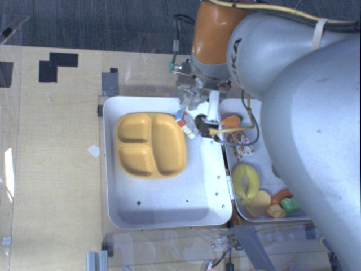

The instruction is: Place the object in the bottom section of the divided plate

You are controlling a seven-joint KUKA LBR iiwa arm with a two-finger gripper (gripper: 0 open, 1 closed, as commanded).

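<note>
From my remote seat I saw two shallow white bins side by side on a pale wooden bench, looking down at a slant. The left bin [169, 213] held a yellow divided plate [151, 144] toward its upper left, with bare white floor open below the plate and along its right side up to the bin's right wall. The arm [293, 95], grey with an orange band, reached in from the right and covered much of the right bin [242, 210]. Its gripper [189, 103] hung over the left bin's upper right corner, just beside the plate's upper right edge. A small object [184, 124], white with blue and red marks, sat at the fingertips, right at the plate's rim, but I could not tell whether it was pinched or merely lying beneath. In the right bin lay a banana [246, 180], an orange carrot-like piece [230, 120], and a few small toy foods [279, 205] near its lower edge.
</note>
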